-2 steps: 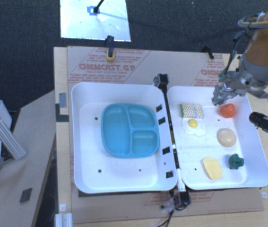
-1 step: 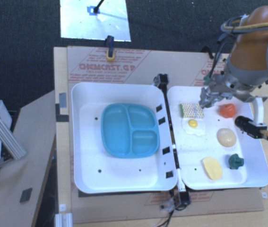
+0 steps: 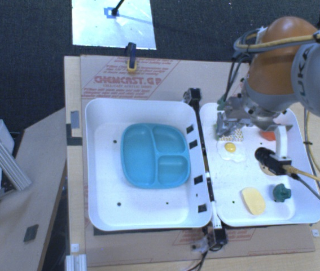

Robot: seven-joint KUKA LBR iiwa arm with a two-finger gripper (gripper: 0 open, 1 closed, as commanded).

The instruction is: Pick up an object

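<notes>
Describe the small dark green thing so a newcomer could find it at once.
Start at the right-hand white bin, the one under the arm. Go to its near right corner: the dark green object sits there, just right of the pale yellow piece. It is the only green item in that bin.

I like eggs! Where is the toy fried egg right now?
The toy fried egg lies in the right bin, near its left wall, just below the gripper and above the yellow slice.
</notes>
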